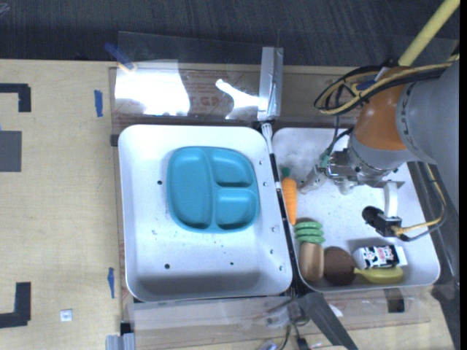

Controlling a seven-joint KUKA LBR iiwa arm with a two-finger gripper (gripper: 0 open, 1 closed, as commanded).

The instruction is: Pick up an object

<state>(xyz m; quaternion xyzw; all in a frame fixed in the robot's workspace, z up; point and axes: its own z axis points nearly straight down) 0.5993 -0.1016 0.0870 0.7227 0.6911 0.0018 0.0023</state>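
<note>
My gripper (337,173) hangs over the back half of the right bin (423,217), below the orange band of the arm. An orange carrot (290,198) lies along the bin's left wall, just left of and below the gripper. A green ridged piece (309,231) sits in front of the carrot. A tan block (311,261) and a brown round object (338,264) lie at the front. A small black-and-white carton (378,255) rests by a yellow banana (381,273) at the front right. Nothing shows between the gripper's parts.
The left bin (139,217) holds a blue divided plate (213,188). A black cable fitting (379,219) with a yellow-tipped cable hangs over the right bin's right side. A clear plastic sheet (190,86) lies behind the bins.
</note>
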